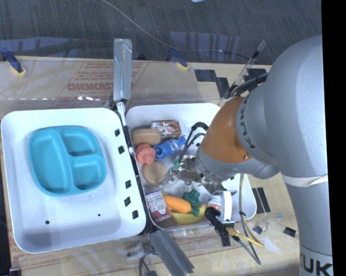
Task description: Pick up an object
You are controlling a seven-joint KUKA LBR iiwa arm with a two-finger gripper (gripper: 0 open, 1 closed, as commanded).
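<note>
You are looking down on two shallow white plastic bins with rounded corners sitting side by side on the bench. The left bin [28,226] is holding a smooth turquoise divided tray [67,159] with three moulded compartments. The right bin [160,113] is carrying a heap of small toy foods: a tan bread roll [145,136], a round pink piece [145,154], a beige rounded lump [154,173], a blue bottle-shaped piece [170,146], a glossy orange carrot [177,203], a curved yellow banana [187,217], a red-labelled can [157,205] and a brown packet [168,128]. The smooth grey arm with its orange band [227,135] is reaching in from the right, and the metal gripper [187,173] is hanging over the middle of that heap, just right of the beige lump. You cannot tell how its jaws are standing, and nothing is visibly gripped.
</note>
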